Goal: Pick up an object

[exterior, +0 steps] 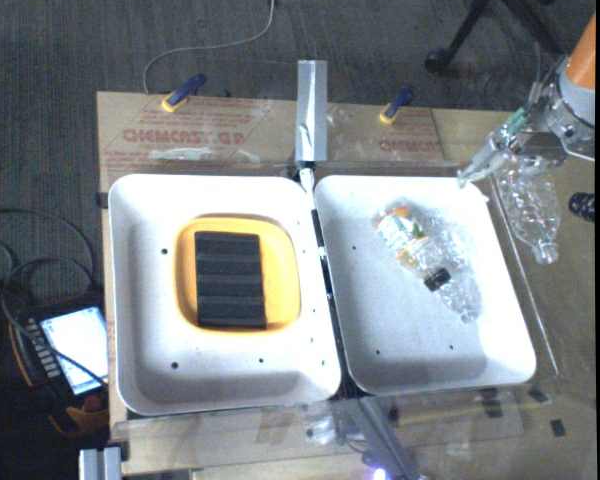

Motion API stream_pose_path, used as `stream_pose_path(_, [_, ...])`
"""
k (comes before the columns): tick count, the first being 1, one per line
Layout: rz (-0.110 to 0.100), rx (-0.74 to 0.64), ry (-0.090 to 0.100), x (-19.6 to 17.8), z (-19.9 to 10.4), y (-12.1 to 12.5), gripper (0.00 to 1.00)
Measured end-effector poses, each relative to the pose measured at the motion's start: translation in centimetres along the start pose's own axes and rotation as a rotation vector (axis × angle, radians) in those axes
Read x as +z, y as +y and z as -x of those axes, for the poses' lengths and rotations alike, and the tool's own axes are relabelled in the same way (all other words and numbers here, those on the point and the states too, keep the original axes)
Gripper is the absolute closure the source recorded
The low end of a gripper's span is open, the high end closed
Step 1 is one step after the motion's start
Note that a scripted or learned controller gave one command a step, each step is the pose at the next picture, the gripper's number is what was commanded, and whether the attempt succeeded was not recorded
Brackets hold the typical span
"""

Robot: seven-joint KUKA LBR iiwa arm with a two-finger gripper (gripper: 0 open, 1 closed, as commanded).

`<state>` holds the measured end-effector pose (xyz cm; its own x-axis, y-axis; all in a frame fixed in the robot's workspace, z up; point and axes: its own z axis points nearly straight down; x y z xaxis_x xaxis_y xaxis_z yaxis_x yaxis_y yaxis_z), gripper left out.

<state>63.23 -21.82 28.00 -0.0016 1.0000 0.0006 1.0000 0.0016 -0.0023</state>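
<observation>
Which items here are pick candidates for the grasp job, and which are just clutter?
Job-relevant:
- clear plastic bottle in the right bin
- yellow tray with black insert in the left bin
- crumpled clear bottle hanging under the gripper, outside the bins; grasp can't be confirmed

Lying about:
- blue clamps
- handheld screen on the floor
- chair base
</observation>
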Motion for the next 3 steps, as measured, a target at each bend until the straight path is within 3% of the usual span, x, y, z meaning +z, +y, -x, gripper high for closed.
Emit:
stream_pose_path(1, [0.011, -0.186, 0.005, 18.2, -0.4, -1.0, 0.00])
stream_pose_path(2, [0.010, -0.186, 0.006, 18.2, -0.4, -1.0, 0.00])
stream_pose_path(3, [0.015, -0.289, -0.010, 18.9, -2.6, -4.0, 0.00])
